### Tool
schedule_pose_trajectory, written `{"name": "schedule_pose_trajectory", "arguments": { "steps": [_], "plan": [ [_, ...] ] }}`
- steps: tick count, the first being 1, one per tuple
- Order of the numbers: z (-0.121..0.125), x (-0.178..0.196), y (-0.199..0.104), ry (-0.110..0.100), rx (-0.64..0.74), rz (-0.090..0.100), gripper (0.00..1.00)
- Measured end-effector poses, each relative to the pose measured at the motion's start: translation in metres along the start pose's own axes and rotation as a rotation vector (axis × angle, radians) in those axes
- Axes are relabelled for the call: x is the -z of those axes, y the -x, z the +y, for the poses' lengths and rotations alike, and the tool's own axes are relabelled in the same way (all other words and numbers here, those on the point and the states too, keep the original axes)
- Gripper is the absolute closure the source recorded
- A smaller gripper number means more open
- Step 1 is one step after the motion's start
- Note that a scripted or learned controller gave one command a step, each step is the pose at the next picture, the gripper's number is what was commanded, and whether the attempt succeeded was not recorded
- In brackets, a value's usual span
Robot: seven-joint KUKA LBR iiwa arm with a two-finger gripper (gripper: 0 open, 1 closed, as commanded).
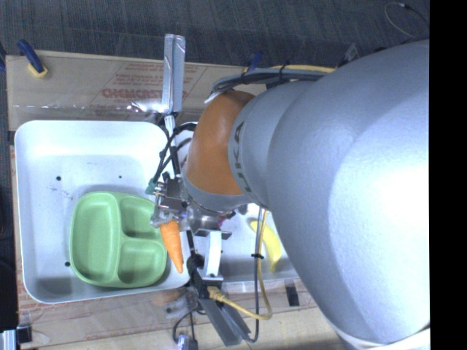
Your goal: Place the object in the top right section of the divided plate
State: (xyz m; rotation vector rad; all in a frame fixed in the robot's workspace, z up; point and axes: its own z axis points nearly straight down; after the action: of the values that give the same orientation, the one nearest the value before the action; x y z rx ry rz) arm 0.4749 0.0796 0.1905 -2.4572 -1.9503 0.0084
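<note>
Carrot (171,245): orange, tapered, hanging point-down just below the gripper (169,214), at the right rim of the green divided plate (117,238).
Jaws: cannot tell whether clenched or released.
Plate: in the left bin's (44,152) lower half.

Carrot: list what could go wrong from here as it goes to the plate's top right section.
1. The carrot hangs below the gripper over the divider between the bins, right of the green plate; a slip could land it off the plate.
2. The plate's two right sections adjoin, so it may fall in the lower one.
3. The arm hides the right bin and the grasp, so the hold can't be checked.
</note>
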Motion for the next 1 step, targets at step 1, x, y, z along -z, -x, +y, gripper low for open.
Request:
{"name": "schedule_pose_trajectory", "arguments": {
  "steps": [1],
  "plan": [
    [0.0110,0.0000,0.0431,0.001,-0.453,0.002,1.00]
  ]
}}
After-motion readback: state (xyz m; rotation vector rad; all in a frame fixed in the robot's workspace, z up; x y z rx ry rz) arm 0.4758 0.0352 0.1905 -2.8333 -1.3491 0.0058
